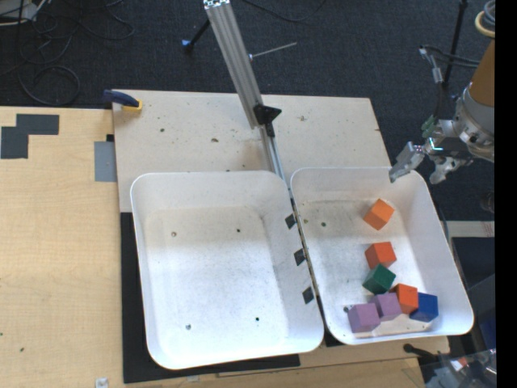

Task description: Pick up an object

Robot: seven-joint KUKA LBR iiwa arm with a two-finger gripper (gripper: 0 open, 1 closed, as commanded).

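Orange cube [378,213] (matte, sharp-edged) lies free; gripper [422,163] fingers spread apart.

The light is even and rather soft, coming from above. The two white bins [212,186] look bright but not burnt out, with only mild glare on their rims. Shadows are weak: short, soft ones lie under the blocks [388,288]. The dark floor [339,23] is dim and shows little detail. The picture is slightly grainy, and the hand [422,162] looks a bit blurred.
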